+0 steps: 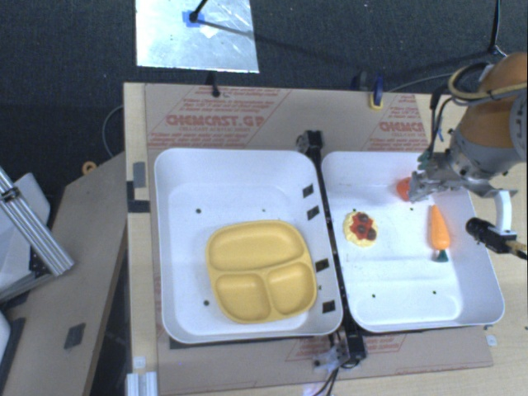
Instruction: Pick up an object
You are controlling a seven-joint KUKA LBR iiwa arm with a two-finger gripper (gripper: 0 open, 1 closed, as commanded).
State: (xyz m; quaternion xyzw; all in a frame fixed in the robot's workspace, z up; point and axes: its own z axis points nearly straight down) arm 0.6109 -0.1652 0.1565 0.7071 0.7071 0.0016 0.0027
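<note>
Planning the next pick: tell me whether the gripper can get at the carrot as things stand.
Probably yes. The carrot lies alone on the right bin's floor, apart from the small pizza, with nothing over it; the gripper is close by.

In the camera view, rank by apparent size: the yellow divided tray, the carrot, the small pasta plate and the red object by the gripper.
1. yellow divided tray, by far the largest.
2 and 3. carrot and small pasta plate: too alike to rank.
4. red object, partly hidden beside the gripper, so its full size is unsure.
</note>
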